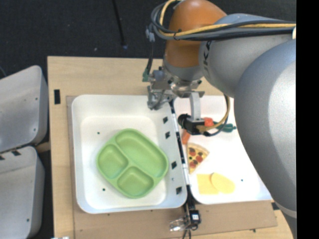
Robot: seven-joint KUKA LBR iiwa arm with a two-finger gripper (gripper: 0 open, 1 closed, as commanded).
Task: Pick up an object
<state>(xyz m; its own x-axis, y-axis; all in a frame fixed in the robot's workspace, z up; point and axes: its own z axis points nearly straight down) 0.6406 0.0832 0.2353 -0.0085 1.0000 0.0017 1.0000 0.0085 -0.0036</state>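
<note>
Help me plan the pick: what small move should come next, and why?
Probably lower the pincer a little toward the pizza slice in the right bin. It hangs above the bins' shared edge, and I can see nothing between its fingers.

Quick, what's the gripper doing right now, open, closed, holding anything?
Gripper: cannot be told. It sits over the back edge of the left bin, hidden under the wrist; nothing is seen held.
</note>
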